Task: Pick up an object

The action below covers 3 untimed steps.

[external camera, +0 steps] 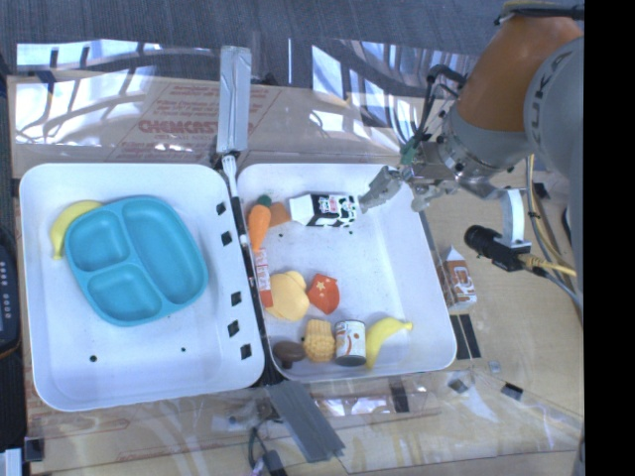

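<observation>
- Grey carpet lies behind the bench; two white bins sit side by side, with cardboard reading "CHUACAS…" beyond them.
- Left bin [40, 365]: blue divided plate [134, 258], banana [67, 222] at its far-left edge.
- Right bin [412, 276]: cow-print milk carton [327, 208] near the far edge, carrot [259, 224] beside it; near edge holds a small can [349, 343] and a banana [382, 337].
- My gripper [382, 188] hovers just right of the carton; whether it is apart or together I cannot tell.

You've got a blue divided plate [139, 258] in the left bin [40, 365], a banana [67, 220] tucked against its upper-left edge. Outside the right bin [422, 266], a small carton [460, 281] lies on the bench.
</observation>
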### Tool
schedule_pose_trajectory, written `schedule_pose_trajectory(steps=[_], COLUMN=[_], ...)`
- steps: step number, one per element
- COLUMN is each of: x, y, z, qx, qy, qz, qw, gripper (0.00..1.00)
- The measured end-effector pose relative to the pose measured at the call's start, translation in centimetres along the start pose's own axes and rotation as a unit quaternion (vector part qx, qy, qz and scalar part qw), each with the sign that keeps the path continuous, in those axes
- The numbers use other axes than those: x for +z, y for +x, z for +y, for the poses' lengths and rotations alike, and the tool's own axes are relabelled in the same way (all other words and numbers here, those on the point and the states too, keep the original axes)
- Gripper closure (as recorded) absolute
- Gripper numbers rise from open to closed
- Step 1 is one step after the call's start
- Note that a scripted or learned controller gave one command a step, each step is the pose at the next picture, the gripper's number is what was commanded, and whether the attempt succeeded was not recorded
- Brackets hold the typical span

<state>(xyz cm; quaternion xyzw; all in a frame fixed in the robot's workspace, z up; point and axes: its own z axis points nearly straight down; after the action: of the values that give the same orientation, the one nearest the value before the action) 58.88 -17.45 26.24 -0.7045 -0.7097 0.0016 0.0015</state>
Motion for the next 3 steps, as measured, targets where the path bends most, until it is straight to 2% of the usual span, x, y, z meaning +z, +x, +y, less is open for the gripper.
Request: schedule_pose_trajectory(steps=[1, 2, 3], x=[16.0, 17.2, 16.2], y=[0.4, 4.9, 4.8], z=[-3.3, -6.7, -6.6], qx=[-0.061, -0.175, -0.177], qy=[-0.003, 0.000, 0.000], qz=[0.000, 0.001, 0.001], qw=[0.9981, 0.9845, 0.9842], gripper=[0.00, 0.00, 1.00])
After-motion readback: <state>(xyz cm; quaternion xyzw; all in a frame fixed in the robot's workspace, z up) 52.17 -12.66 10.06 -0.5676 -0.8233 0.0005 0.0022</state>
